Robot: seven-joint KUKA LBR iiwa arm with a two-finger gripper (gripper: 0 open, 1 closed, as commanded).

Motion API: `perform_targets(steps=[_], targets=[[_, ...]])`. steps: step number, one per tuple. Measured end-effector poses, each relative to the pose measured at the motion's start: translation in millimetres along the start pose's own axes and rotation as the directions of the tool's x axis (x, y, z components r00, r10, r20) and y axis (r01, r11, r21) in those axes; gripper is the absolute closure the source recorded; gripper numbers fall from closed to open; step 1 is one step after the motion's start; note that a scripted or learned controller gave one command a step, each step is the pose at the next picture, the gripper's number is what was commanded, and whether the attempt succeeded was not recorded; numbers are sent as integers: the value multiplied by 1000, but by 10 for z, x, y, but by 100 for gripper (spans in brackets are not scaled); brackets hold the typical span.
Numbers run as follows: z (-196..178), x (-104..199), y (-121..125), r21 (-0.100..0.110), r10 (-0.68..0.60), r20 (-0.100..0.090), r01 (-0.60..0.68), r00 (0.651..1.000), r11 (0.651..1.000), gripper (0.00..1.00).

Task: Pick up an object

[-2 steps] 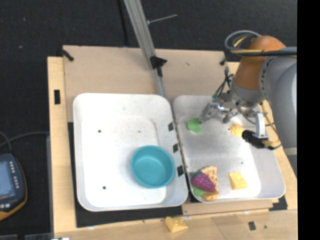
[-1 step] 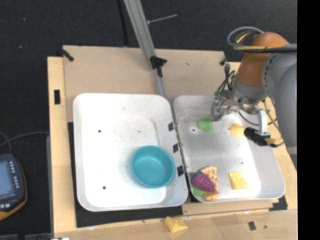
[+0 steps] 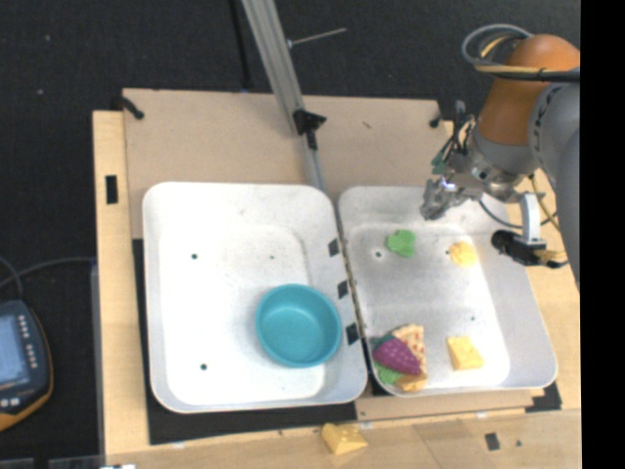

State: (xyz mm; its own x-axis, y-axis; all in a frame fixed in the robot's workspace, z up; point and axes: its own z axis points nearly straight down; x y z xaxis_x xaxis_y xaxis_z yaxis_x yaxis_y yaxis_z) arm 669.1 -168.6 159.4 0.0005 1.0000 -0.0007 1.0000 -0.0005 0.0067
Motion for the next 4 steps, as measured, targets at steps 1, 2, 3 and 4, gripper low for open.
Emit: perform_targets(steps=[1, 2, 3, 4], targets=[[-483, -13, 19, -1, -3, 1, 3, 1000, 1000, 100], [-611, 474, -73, 4, -7, -2, 7, 1000, 1000, 100], [-554, 991, -279, 6, -6, -1, 6, 1000, 1000, 100], [-662, 1540, -390, 5, -8, -3, 8, 1000, 1000, 100]])
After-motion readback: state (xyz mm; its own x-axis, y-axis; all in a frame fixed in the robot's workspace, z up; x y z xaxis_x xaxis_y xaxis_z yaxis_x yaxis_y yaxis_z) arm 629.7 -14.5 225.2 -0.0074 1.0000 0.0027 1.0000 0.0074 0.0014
